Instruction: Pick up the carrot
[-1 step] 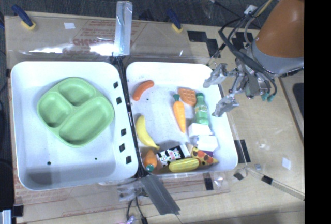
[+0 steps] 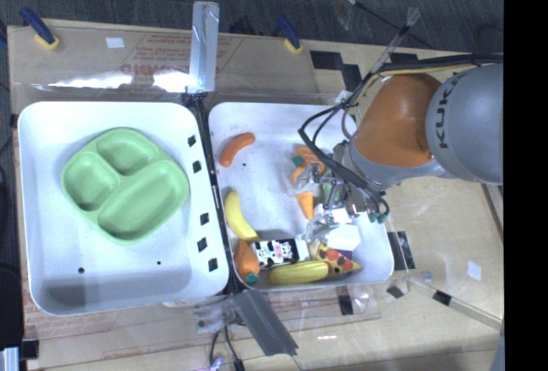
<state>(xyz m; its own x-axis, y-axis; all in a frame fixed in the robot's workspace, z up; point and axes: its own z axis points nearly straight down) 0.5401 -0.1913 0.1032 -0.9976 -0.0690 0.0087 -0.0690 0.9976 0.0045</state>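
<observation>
1. Over the right bin, toward its right wall, we see the gripper; whether it grips we cannot tell.
2. We see the carrot just beside it.
3. We see a green plate in the left bin.

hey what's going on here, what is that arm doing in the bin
A grey KUKA arm with an orange band reaches from the right into the right-hand white bin. Its gripper hangs low over a small orange carrot in the middle of that bin. Whether it has the carrot is not clear. Nearby lie a banana, an orange sausage-shaped toy and other play food. The left bin holds a green divided plate.
</observation>
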